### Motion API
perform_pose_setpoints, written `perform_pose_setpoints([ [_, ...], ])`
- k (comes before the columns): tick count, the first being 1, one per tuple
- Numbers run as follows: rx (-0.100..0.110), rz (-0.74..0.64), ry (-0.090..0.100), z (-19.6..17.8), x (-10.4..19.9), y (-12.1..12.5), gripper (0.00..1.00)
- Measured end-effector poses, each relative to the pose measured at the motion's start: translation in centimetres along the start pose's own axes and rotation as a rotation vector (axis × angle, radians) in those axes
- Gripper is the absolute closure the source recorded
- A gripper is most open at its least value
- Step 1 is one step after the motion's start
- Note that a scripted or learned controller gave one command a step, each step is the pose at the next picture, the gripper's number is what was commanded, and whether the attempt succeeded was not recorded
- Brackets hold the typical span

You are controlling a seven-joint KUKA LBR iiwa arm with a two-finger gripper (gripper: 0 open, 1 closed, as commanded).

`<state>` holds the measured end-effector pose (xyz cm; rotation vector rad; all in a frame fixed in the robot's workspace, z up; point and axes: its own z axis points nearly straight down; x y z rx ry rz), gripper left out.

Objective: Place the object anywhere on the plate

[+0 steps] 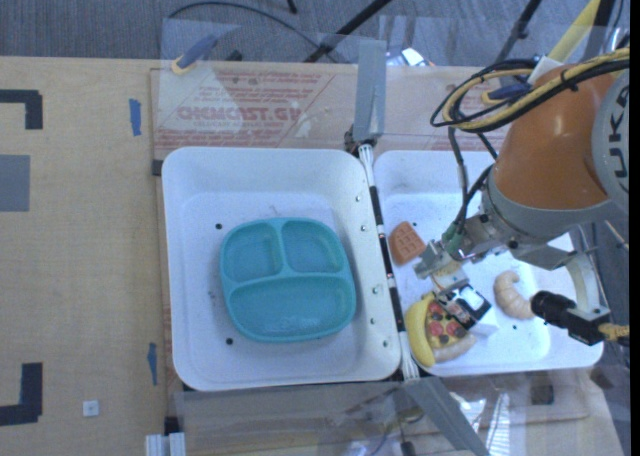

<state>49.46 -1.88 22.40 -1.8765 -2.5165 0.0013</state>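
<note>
Hovering low over the right bin (520,344), the hand (462,302) sits at the pizza slice's (445,327) upper edge; its grip I cannot tell. The teal plate (288,279) lies leftward in the other bin (190,244).

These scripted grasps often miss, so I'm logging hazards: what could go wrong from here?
1. The gripper sits over the pizza slice, which lies against the right bin's near-left corner wall; a finger may hit the wall or pinch only the crust.
2. The waffle and croissant lie close by, so the arm might knock or grab one.
3. The plate is past the bins' divider; a low carry may snag it.
</note>
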Motion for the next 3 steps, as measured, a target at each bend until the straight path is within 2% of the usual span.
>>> perform_pose_setpoints([
  [1, -0.002, 0.103, -0.001, 4.0, 3.8, 8.7, 1.0],
  [2, -0.004, -0.02, -0.002, 5.5, 9.4, 12.8, 1.0],
  [3, -0.004, -0.021, -0.002, 5.5, 9.4, 12.8, 0.0],
])
